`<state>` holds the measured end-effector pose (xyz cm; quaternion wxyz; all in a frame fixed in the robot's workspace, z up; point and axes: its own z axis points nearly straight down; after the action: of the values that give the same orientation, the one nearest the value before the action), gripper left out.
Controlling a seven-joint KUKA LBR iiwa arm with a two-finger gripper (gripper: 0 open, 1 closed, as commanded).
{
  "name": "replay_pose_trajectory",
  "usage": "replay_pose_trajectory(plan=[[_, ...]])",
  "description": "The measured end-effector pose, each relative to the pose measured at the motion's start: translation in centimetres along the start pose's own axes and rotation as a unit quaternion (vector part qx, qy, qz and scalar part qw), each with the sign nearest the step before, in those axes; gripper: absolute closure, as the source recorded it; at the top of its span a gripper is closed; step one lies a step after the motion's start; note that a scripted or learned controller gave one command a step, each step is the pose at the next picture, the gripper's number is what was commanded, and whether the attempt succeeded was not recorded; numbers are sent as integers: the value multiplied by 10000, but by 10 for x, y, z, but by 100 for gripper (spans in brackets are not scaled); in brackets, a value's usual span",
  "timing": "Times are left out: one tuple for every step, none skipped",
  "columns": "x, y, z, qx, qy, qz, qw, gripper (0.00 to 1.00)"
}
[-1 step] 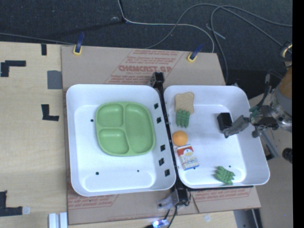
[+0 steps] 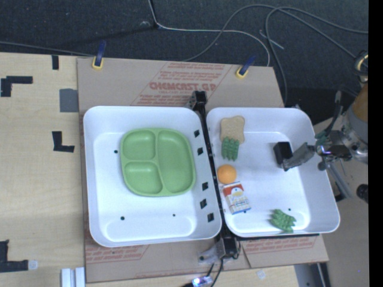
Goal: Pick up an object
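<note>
The gripper [image 2: 286, 155] hangs over the right bin [image 2: 299, 116] near its right wall, and whether it is parted or closed I cannot tell; nothing shows in its grasp. The orange ball [image 2: 227, 174] sits by the bin's left wall between the green block [image 2: 230, 148] and the small carton [image 2: 237, 197], so the isolated green toy [image 2: 282, 220] at the near right looks easier, if the gripper comes straight down clear of the near wall.
</note>
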<state>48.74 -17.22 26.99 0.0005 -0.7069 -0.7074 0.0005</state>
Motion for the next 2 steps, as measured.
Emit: replay_pose_trajectory(plan=[[2,0,64,31,9,3,10000,0],[11,3,125,30,10,-1,10000,0]])
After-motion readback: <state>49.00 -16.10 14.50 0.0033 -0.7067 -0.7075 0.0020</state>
